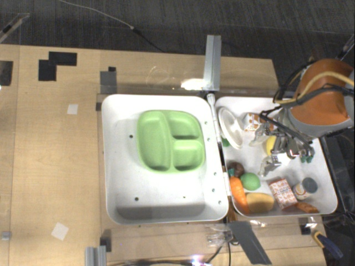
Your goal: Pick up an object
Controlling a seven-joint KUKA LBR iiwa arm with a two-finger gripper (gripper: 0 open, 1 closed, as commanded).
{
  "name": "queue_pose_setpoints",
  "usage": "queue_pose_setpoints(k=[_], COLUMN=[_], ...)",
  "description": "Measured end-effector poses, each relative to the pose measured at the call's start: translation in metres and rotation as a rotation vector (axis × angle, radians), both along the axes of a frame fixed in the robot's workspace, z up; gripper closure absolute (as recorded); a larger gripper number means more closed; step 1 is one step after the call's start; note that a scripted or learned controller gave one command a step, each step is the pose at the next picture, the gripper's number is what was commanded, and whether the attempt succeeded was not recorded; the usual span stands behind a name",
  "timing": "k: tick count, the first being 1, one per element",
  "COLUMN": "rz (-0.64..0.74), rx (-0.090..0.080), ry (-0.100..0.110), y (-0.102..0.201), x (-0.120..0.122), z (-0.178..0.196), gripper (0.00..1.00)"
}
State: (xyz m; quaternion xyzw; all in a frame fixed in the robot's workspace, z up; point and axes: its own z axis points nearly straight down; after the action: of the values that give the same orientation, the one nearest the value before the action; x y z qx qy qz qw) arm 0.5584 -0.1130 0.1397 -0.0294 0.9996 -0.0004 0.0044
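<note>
Hangs low over the floor of the right bin (327, 201), the gripper (270, 165) pointing down into a bare white patch among the clutter. Cannot tell from this slanted view whether spread or pressed together; nothing visibly pinched.

Nearest candidates: a green ball (250, 181) just beside the gripper on the side toward the left bin and slightly nearer the camera; a patterned box (282, 192) near it on the camera side; a yellow piece (270, 144) close on the far side, partly hidden by the wrist. Farther off from the gripper: an orange carrot (237, 190) and a tan lump (259, 202) past the ball, touching each other, and a white bowl (230, 127) tilted against the dividing wall. Well apart, across that wall, a green divided tray (166, 140).

Probably still at the approach-and-close step. To do it well: pick one target, not the gap between several. Centre over the box or the ball before descending. Prefer the box: flat sides, less likely to roll than the ball. Keep clear of the carrot and lump to avoid nudging the pile. Close fully before lifting, then rise straight up.
</note>
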Motion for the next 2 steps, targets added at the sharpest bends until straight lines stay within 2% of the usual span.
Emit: queue_pose_setpoints(k=[1, 2], rz=[-0.036, -0.102], rx=[0.000, -0.001], ry=[-0.004, -0.015], y=[-0.007, 0.008], x=[0.007, -0.041], z=[-0.041, -0.048], gripper=[0.00, 0.00])
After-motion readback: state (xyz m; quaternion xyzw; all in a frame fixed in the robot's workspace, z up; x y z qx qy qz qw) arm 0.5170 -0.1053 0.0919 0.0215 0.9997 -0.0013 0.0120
